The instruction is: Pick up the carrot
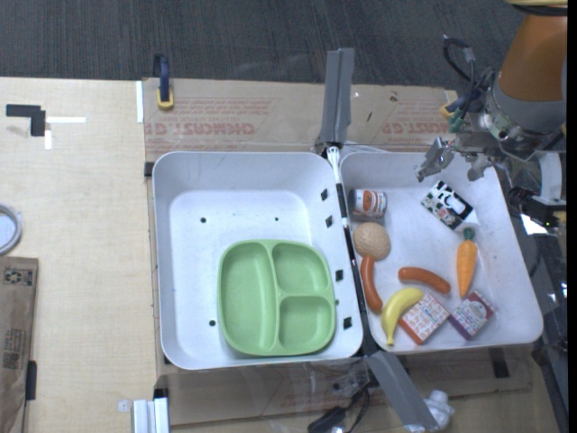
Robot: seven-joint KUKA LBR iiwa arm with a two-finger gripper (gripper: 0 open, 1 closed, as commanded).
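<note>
The carrot (466, 265) is orange with a green top and lies upright along the right side of the right bin (410, 241). My gripper (455, 164) hangs over the bin's far right corner, well behind the carrot. Its fingers are open and hold nothing. A black-and-white box (447, 204) lies between the gripper and the carrot.
The right bin also holds a small can (369, 203), a round bread roll (371, 240), two sausages (370, 282) (424, 280), a banana (398, 309) and two small boxes (424, 318) (471, 316). The left bin (198, 233) holds a green divided plate (278, 298).
</note>
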